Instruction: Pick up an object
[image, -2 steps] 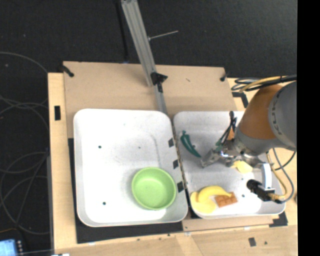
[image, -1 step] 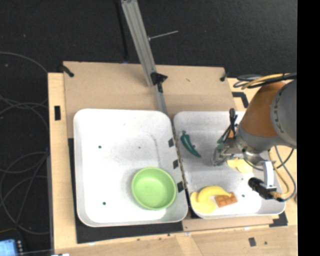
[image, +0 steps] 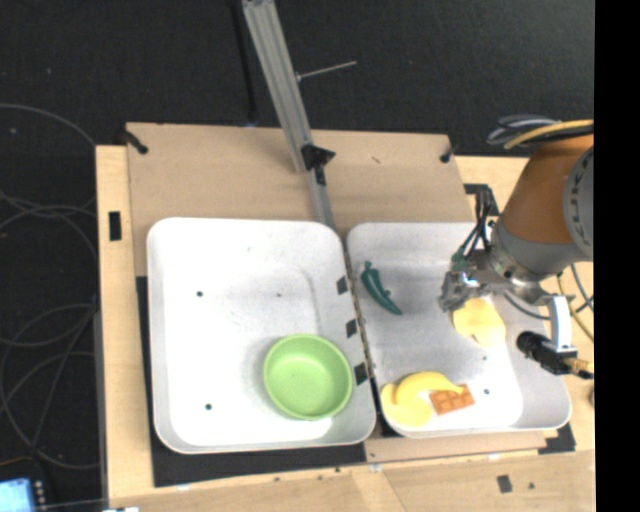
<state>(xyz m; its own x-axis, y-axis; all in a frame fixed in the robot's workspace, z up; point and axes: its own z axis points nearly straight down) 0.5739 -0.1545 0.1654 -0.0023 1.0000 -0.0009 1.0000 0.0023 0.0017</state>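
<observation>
End effector (image: 459, 291): low in the right bin (image: 420, 250), just above a pale yellow object (image: 478, 321); finger opening cannot be told.
Left bin (image: 200, 260): green bowl (image: 307, 375).

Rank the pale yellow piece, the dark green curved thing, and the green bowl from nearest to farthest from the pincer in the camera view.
From the pincer:
1. Pale yellow piece, right bin, just below the pincer.
2. Dark green curved thing, right bin, near the divider.
3. Green bowl, left bin, at its lower right corner.
</observation>
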